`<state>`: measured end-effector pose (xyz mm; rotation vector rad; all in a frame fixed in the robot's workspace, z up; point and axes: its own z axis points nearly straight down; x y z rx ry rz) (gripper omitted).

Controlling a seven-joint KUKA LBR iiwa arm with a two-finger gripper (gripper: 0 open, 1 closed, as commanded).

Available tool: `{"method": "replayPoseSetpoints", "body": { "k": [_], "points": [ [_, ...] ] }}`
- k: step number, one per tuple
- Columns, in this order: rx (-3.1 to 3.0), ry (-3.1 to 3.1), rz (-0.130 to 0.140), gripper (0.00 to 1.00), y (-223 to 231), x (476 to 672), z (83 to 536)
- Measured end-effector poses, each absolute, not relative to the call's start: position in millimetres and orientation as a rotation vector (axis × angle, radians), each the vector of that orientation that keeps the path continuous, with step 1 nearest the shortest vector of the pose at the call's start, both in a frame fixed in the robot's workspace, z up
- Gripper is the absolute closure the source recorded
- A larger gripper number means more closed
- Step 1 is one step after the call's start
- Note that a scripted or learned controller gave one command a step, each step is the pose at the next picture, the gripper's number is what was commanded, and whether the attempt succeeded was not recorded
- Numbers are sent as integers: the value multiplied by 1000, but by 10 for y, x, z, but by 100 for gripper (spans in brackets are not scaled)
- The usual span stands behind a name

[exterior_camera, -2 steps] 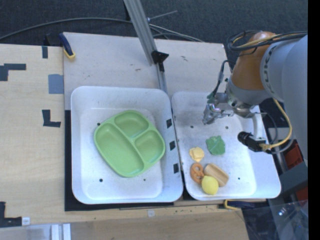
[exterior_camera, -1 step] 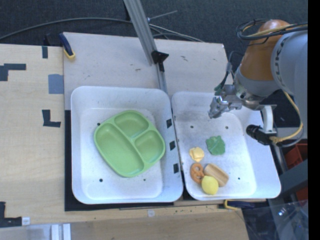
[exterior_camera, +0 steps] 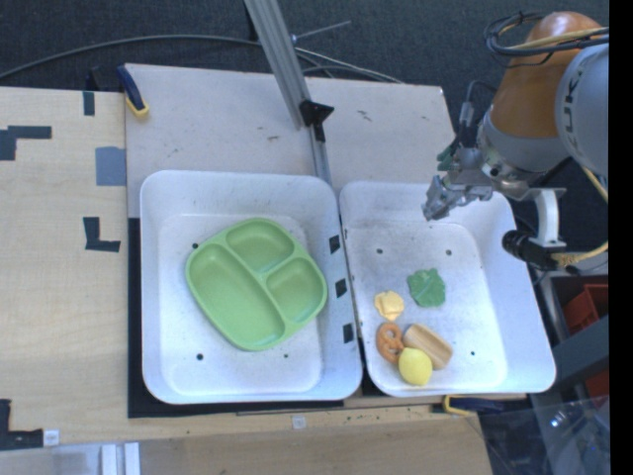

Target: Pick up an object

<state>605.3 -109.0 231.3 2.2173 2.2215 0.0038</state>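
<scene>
Holding toy foods (exterior_camera: 412, 336): right bin (exterior_camera: 514, 295).

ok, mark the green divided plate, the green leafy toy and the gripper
green divided plate (exterior_camera: 230, 290): camera view, floor of its large compartment
green leafy toy (exterior_camera: 426, 287): camera view, its middle
gripper (exterior_camera: 436, 209): camera view, at its fingertips

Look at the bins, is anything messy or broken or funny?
Nothing looks broken or spilled. The green tray lies flat but turned at a slant in the left bin. The toy foods sit bunched at the near end of the right bin, and the gripper hangs over its far end.
</scene>
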Motion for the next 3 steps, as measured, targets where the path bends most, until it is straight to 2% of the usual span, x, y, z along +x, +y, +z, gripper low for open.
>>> {"method": "replayPoseSetpoints", "body": {
  "k": [1, 2, 3],
  "points": [
    [2215, 2229, 3, 100, -615, 6235, 2361],
    [2215, 2232, -1, 100, -43, 6233, 2356],
    [2214, 2231, 2, 100, 509, 6324, 2424]
  ]
}}
